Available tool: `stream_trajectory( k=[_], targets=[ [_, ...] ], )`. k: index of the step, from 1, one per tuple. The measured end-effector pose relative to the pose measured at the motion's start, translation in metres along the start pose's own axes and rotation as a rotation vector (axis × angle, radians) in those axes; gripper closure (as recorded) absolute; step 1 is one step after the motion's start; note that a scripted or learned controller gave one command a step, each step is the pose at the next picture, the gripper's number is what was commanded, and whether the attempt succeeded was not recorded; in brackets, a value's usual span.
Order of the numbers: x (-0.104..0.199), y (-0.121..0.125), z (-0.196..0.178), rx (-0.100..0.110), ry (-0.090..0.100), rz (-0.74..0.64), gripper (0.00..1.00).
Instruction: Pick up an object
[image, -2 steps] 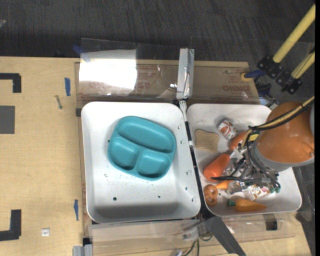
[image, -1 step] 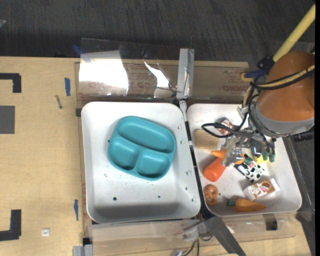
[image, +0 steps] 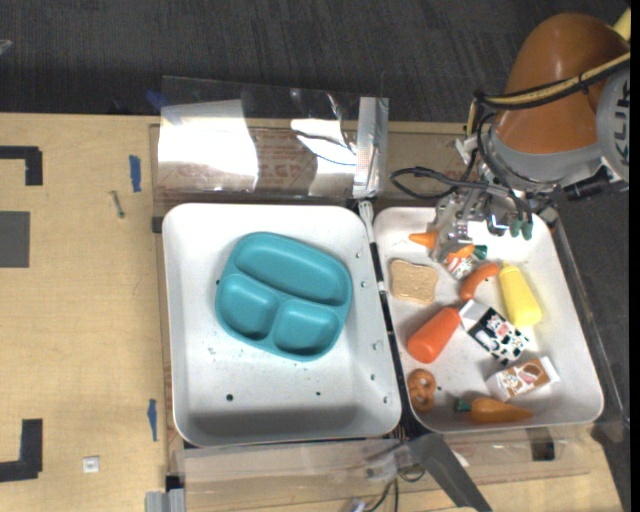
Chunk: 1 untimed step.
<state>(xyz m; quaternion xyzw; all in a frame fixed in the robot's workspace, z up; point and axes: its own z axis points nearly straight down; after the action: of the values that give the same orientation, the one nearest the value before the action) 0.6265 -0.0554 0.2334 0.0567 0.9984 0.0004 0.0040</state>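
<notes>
Arm enters from 2 o'clock, orange band above the wrist, and the hand (image: 458, 228) sits low over the far-left corner of the right bin (image: 580, 360). Finger spread: cannot tell, cables and wrist hardware clutter that spot. Nothing visibly held between the fingers. Right bin contents: small orange carrot (image: 423, 240) at 9 o'clock of the hand, just beside it; a small red-and-white item (image: 461, 263) directly at 6 o'clock of the hand, touching or nearly so, contact unclear; toast slice (image: 412, 281) at 7 o'clock; yellow corn (image: 519, 297) at 4 o'clock; thin orange piece (image: 478, 279) between toast and corn. Bin centre: large orange-red pepper (image: 435, 335), with a black-and-white carton (image: 497, 334) just at its 3 o'clock. Near edge of the bin: brown round item (image: 422, 386) at the left corner, long carrot (image: 494, 409) lying flat along the front wall, small printed box (image: 523, 378) at its 1 o'clock. Left bin (image: 190, 330) holds a teal divided plate (image: 283, 293), three compartments, roughly central. Clear plastic sheet (image: 260, 145) lies on the desk (image: 70, 330) at 12 o'clock of the left bin.
</notes>
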Motion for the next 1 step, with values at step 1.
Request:
stream_trajectory(
  k=[1],
  targets=[
    [0.1423,-0.0387,0.0018,0.001,0.004,-0.197,1.00]
  ],
)
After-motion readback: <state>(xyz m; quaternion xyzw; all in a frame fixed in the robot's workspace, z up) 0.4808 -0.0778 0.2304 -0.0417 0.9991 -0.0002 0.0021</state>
